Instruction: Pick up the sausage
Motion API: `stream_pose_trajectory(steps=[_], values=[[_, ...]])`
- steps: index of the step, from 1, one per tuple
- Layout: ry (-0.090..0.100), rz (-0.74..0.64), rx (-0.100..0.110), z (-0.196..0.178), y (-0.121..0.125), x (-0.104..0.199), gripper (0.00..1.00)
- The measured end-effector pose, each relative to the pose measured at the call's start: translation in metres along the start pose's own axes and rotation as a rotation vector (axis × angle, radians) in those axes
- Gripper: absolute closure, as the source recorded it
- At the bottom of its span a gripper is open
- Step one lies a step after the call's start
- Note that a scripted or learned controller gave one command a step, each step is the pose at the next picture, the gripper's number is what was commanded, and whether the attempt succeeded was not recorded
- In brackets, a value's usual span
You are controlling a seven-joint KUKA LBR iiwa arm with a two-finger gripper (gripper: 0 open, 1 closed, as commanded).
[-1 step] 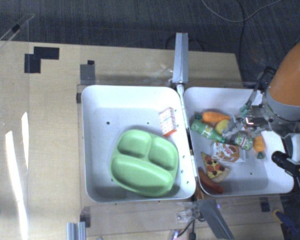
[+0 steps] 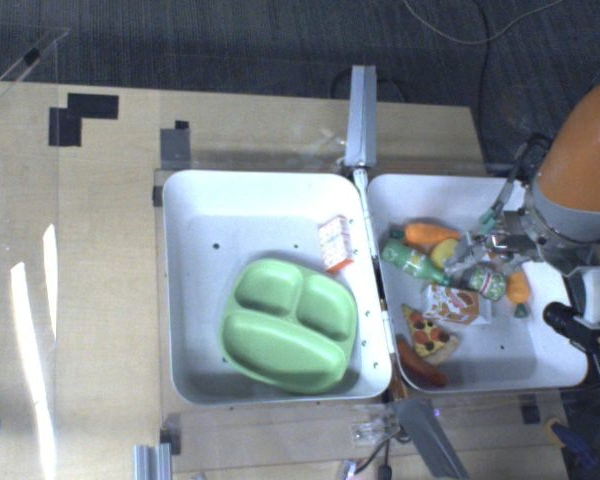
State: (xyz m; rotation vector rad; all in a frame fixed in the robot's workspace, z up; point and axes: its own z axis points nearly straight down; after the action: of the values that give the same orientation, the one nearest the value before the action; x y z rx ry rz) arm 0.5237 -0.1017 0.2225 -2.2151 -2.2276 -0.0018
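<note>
The sausage (image 2: 421, 365) lies at the right bin's near-left corner, well apart from the gripper (image 2: 483, 246), whose finger state I cannot tell

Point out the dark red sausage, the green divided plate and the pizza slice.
Dark red sausage (image 2: 421, 369), camera view, mid-body.
Green divided plate (image 2: 242, 340), camera view, left rim.
Pizza slice (image 2: 429, 332), camera view, topping centre.

The sausage (image 2: 421, 370) is seen as a dark red, elongated piece lying flat on the floor of the right bin (image 2: 540, 368), close to its front left corner. It is placed at a slant, and its upper part is covered by the pizza slice (image 2: 430, 332).
</note>
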Motion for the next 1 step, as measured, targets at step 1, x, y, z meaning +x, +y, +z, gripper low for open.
stream_pose_trajectory(steps=[1], values=[[0.000,0.015,0.001,0.1039,0.0232,0.0193,0.00]])
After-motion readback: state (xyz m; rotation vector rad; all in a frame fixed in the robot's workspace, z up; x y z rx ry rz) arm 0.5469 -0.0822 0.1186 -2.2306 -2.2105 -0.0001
